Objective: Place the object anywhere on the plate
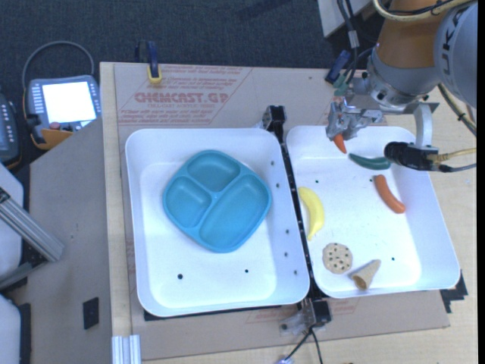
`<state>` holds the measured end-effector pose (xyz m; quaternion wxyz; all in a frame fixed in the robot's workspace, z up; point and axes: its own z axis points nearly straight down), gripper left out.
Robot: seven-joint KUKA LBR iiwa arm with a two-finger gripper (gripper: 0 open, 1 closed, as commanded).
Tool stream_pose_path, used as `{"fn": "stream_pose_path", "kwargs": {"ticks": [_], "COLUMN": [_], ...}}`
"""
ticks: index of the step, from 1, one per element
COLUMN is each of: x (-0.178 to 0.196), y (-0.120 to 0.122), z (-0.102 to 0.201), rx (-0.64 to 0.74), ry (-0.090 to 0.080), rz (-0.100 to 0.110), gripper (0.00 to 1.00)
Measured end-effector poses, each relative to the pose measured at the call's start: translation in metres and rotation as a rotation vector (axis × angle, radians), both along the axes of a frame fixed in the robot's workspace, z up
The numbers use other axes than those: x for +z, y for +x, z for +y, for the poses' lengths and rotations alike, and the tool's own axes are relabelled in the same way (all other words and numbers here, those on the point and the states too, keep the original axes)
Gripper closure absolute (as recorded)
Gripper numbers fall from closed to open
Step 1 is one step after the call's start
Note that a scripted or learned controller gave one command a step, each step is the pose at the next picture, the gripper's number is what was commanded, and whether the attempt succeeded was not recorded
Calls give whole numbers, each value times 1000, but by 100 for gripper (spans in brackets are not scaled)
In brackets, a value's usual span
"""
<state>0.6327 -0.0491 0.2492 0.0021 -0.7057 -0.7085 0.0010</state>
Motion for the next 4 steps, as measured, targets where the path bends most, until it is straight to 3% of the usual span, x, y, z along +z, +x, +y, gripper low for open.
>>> {"fn": "stream_pose_path", "kwargs": {"ticks": [1, 3, 4], "x": [-4, -25, -15], "y": [-28, -50, -68], "z": [48, 142, 194], "rx": [0, 1, 2], "ry": [0, 0, 0], "rz": [0, 0, -3], "gripper": [100, 100, 100]}}
